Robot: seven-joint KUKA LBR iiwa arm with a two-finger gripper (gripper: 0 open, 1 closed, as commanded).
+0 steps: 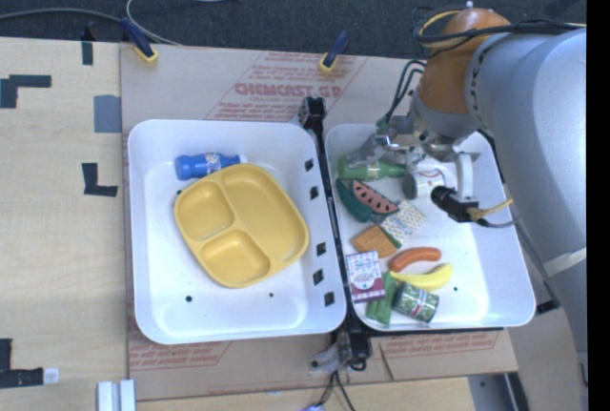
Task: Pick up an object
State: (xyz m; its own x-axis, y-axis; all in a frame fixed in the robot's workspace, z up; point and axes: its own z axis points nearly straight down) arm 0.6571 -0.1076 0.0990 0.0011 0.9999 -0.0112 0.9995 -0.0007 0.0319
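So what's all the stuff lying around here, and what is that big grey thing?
Divided plastic plate: one, yellow, left bin.
Plastic bottle: one, blue, left bin, behind the plate.
Watermelon slice toy: one, green and red, right bin.
Cracker toy: one, orange, right bin.
Hot dog toy: one, red-orange, right bin.
Banana toy: one, yellow, right bin.
Small can: one, green, right bin's near edge.
Small carton: one, red and white, right bin.
White bins: two, side by side.
Clamps: two, yellow and blue, bench's far edge.
Robot gripper: one, grey, over right bin.
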